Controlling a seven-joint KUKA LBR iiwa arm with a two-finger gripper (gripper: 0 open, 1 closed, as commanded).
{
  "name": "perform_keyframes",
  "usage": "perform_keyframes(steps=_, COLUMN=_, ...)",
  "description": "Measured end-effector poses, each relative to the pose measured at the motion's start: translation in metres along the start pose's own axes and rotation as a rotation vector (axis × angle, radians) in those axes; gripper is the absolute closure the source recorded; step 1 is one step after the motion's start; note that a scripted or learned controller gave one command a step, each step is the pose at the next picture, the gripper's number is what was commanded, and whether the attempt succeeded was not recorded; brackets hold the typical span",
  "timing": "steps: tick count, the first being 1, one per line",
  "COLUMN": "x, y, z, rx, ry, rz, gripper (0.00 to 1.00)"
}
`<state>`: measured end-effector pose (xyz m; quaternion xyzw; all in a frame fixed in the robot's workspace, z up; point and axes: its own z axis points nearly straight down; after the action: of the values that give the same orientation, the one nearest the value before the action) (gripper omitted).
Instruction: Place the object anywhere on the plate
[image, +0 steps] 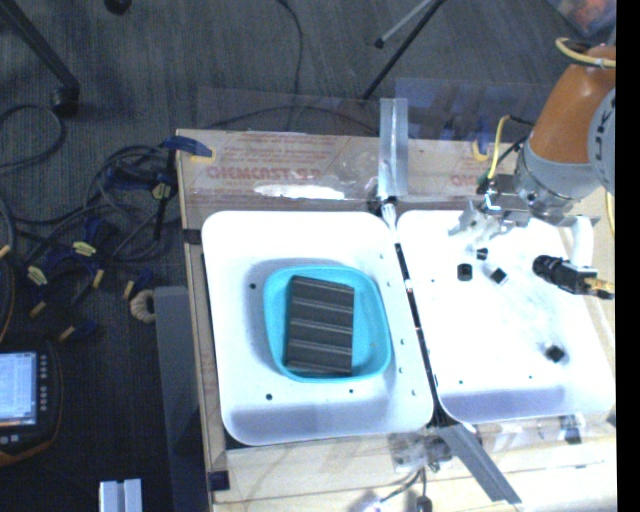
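With dark ridged block (320, 324) already lying on blue plate (375, 330), looks finished; claw (484, 222) over right bin (500, 390), spread unclear; only retreat needed.

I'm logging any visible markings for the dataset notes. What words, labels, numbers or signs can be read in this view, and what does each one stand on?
Red print on the cardboard sheet behind the bins: a word starting "CHEM...", the rest too blurred to read for certain.
Handheld screen on the floor at the left edge: lit, its text too small to read.
Blue plate, dark ridged object, white bins: no markings visible.
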<state>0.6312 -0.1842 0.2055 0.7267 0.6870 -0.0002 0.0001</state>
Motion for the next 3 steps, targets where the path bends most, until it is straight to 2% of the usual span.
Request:
perform_keyframes(steps=1, x=0.0, y=0.0, z=0.0, rx=0.0, ry=0.0, rz=0.0, gripper=0.0)
perform_keyframes(steps=2, x=-0.01, y=-0.066, z=-0.008, rx=0.001, ry=0.001, rz=0.063, gripper=0.0)
perform_keyframes(steps=3, x=-0.018, y=-0.124, z=0.018, rx=0.002, ry=0.001, rz=0.045, gripper=0.0)
